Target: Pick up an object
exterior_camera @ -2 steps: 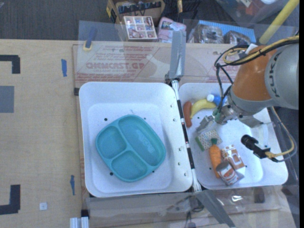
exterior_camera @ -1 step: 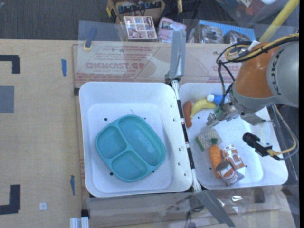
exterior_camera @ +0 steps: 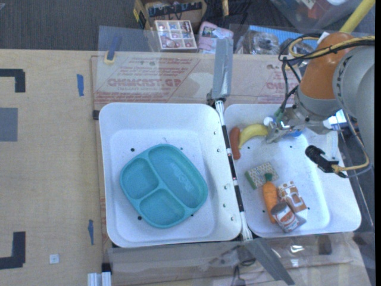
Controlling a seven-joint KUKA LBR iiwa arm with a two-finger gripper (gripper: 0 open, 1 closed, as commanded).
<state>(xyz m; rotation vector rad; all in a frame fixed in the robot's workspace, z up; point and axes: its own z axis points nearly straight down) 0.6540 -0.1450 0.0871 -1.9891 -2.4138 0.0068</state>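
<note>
The bench (exterior_camera: 47,159) holds two white bins side by side. The left bin (exterior_camera: 113,219) has a teal plate (exterior_camera: 164,185) with three sections in its middle, and there is bare white floor all around the plate.

The right bin (exterior_camera: 342,210) is more crowded. A yellow banana (exterior_camera: 253,131) lies near the bin's far left corner. Its long side runs left to right, curving up a little. A red-orange sausage (exterior_camera: 235,143) lies just left of it, along the bin's left wall, pointing near to far.

The claw (exterior_camera: 278,130) sits at the banana's right end. I cannot tell if it is open or closed.

Nearer the front lie a spotted block (exterior_camera: 261,174), a carrot (exterior_camera: 270,196) and a small carton (exterior_camera: 290,210), close together. The right part of this bin is bare.
</note>
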